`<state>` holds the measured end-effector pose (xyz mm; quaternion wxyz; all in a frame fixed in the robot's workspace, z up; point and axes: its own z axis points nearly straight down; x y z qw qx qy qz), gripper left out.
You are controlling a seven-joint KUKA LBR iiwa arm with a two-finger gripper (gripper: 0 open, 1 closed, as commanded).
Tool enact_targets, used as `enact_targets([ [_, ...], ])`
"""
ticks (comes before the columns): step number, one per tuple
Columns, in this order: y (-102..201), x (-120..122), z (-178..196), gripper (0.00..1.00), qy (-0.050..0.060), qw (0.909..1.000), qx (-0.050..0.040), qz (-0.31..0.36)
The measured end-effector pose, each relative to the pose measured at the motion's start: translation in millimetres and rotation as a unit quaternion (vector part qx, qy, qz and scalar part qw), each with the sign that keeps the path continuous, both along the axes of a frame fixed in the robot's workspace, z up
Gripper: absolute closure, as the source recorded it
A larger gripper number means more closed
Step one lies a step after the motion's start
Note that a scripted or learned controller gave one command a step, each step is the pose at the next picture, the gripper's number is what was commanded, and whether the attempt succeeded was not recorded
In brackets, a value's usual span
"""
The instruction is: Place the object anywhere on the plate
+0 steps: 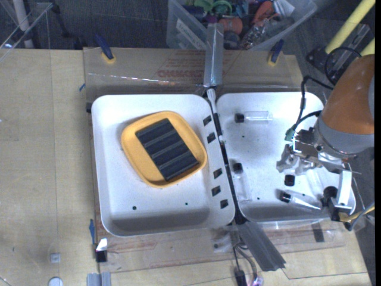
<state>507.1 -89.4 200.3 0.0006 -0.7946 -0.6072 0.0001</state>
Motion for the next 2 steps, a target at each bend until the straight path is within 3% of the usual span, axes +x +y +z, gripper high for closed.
enact_targets([
  [1, 0, 0, 0, 0.0, 0.0, 1.0, 0.0, 0.0],
  [2, 2, -1, 14, 0.0, -0.002, 1.0, -0.0006, -0.004],
])
